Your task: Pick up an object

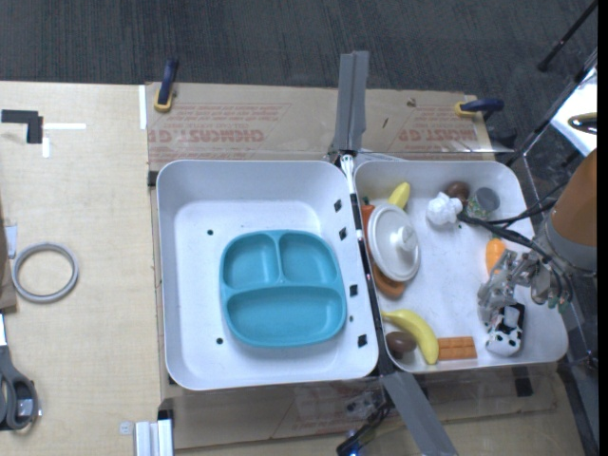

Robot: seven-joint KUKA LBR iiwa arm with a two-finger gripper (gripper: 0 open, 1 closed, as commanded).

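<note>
Camera view: the gripper [502, 291] was low over the right bin [532, 351], near its right wall, arm coming in from the right. Metal fingers pointed down and toward the bin's front. Couldn't tell whether they were apart or closed; too much clutter and glare around the tips.

Likeliest target, my guess: the black-and-white toy [506, 331], sitting on the bin floor just in front of the gripper, close to the front right corner. It lay just beside or touching the fingertips, not between them as far as I could see, so nothing counted as held. It looked stubby, no clear long axis, so wrist angle probably mattered little.

An orange piece [495, 254] sat just behind the gripper, toward the back of the bin. Other candidates were well apart to the left: the banana [418, 332] with its long axis running diagonally toward the front, the orange block [457, 349] beside it, the white lidded pot [394, 242] near the divider, a crumpled white thing [443, 209] at the back.

The left bin [180, 255] had the blue divided plate [282, 289].

Next move looked like a short shift toward the front, then down.
</note>
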